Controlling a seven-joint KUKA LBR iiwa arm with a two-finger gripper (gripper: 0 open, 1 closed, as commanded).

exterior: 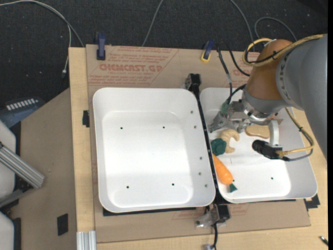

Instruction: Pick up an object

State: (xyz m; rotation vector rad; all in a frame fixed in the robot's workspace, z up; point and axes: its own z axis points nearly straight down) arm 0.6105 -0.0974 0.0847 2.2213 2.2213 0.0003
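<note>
- The arm (291,72) is cut off by the right edge.
- It hides much of the right bin (291,184), upper part.
- A tan object (258,131) lies partly hidden beneath the wrist.
- The carrot's (223,172) green end is too small to make out.

The arm (291,72) reaches into the right bin (291,184) above a carrot (223,172) and beige piece (228,136).

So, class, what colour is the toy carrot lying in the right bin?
Orange carrot, with a green tip; camera view shows it.
</note>
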